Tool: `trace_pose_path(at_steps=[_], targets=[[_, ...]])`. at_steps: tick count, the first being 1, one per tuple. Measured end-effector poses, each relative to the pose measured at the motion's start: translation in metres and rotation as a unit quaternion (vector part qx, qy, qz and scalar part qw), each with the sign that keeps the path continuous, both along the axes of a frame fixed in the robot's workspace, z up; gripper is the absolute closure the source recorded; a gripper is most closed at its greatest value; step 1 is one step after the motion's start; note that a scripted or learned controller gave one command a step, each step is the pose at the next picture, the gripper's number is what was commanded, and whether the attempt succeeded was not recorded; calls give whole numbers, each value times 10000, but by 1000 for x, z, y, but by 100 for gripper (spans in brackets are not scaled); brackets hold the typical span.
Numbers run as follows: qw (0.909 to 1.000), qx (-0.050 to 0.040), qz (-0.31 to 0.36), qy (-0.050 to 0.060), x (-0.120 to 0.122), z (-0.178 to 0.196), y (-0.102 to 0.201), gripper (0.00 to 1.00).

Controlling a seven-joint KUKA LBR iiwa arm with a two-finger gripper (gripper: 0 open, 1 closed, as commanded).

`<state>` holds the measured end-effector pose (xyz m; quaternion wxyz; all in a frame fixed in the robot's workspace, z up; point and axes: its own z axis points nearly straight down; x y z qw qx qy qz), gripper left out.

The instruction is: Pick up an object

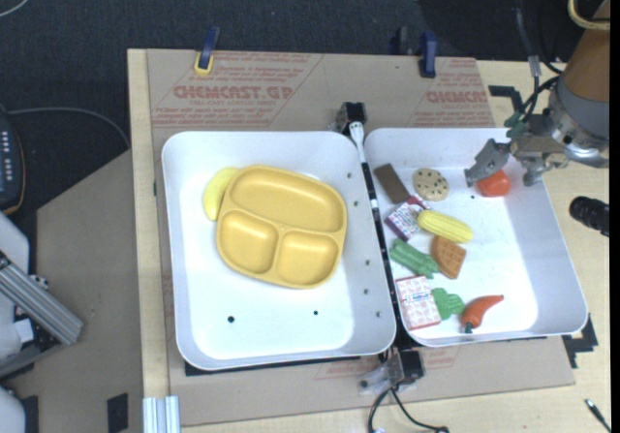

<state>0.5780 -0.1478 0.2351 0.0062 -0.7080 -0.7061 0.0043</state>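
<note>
The pincer (506,168) is seen low over the far right part of the right bin (542,271), with a small red-orange object (494,185) lodged directly beneath it, between a grey finger on the left and another on the right. The fingers are spread about the object; whether it is actually clamped cannot be told. No long axis is evident in the rounded object. The remaining toys, a corn cob (445,225) among them, are grouped well to the left of the pincer. A yellow tray (280,225) is held in the left bin (194,228).

arm — reaching in from right | gripper (506,167) — lowered, wrist angled left
</note>
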Motion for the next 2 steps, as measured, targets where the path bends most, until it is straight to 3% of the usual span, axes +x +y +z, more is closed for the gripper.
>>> trace_pose_path(at_steps=[1,2], targets=[[10000,-12,15,-71,2,8,0,0],[10000,-9,10,-57,1,-45,-9,0]])
